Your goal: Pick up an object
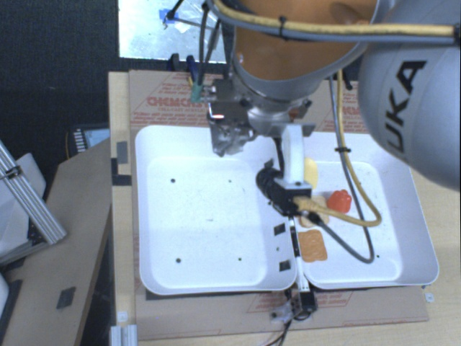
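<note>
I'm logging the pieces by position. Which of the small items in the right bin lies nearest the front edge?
The flat orange piece, beside the divider between the bins. The red piece and pale yellow piece lie farther back.

"UKA" on grey arm (414, 114), "CHEMCHE" on cardboard (169, 101)

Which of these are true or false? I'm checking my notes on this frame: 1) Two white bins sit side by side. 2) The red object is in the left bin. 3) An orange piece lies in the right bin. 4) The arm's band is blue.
1) Left bin and right bin sit side by side: true.
2) False: the red object is in the right bin.
3) The orange piece lies in the right bin: true.
4) False: the band is orange.
</note>
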`<act>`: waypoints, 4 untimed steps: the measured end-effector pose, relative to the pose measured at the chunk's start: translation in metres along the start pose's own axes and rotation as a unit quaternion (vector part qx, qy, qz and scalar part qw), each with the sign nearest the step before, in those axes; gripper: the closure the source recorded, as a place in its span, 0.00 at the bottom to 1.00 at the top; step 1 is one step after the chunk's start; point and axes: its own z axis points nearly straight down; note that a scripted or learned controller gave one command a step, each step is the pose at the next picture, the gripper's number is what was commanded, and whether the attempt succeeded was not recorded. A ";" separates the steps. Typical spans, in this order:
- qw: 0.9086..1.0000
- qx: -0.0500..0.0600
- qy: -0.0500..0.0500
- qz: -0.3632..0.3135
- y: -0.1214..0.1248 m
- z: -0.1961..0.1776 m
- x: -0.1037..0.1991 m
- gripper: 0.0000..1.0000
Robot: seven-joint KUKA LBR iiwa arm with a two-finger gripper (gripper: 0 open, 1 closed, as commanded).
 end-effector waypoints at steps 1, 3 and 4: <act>1.000 -0.008 0.003 0.001 0.015 -0.099 0.009 1.00; 1.000 -0.004 0.002 -0.001 0.015 -0.104 0.009 0.00; 1.000 -0.004 0.002 -0.001 0.015 -0.104 0.009 0.00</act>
